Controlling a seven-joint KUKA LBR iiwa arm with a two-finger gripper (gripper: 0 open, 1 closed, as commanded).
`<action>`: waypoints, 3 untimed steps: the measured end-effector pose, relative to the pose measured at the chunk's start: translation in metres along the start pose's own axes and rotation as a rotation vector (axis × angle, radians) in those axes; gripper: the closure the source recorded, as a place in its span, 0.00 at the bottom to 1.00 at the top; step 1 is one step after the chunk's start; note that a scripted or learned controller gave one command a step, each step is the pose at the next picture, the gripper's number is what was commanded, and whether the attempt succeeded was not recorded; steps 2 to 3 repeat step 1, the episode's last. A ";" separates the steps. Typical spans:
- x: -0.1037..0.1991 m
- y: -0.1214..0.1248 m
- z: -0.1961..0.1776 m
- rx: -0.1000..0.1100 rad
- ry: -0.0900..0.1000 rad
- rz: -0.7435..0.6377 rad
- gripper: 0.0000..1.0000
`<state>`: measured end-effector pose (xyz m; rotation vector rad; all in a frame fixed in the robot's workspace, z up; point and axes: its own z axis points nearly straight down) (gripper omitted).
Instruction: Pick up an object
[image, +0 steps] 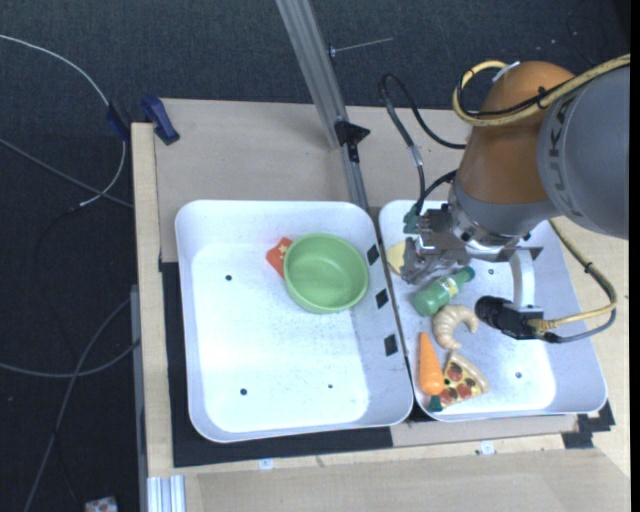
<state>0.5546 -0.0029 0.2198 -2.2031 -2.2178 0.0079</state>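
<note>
Camera view is showing the pincer (437, 262) hanging low in the right bin (572, 372) just above the green bottle (438, 293), finger state impossible to tell, and it is risking a miss since croissant (456, 323) and carrot (429, 364) are crowding close.

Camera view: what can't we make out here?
- Gripper: finger state unclear, wrist body covers it.
- Yellow item in right bin: mostly hidden by the gripper.
- Orange-red object: tucked behind green bowl, shape unclear.
- Green bottle: top end under the gripper.
</note>
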 end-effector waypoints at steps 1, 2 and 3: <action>0.056 0.000 -0.017 -0.013 -0.002 -0.001 1.00; 0.056 0.000 -0.017 -0.013 -0.002 -0.001 1.00; 0.056 0.000 -0.017 -0.013 -0.002 -0.001 1.00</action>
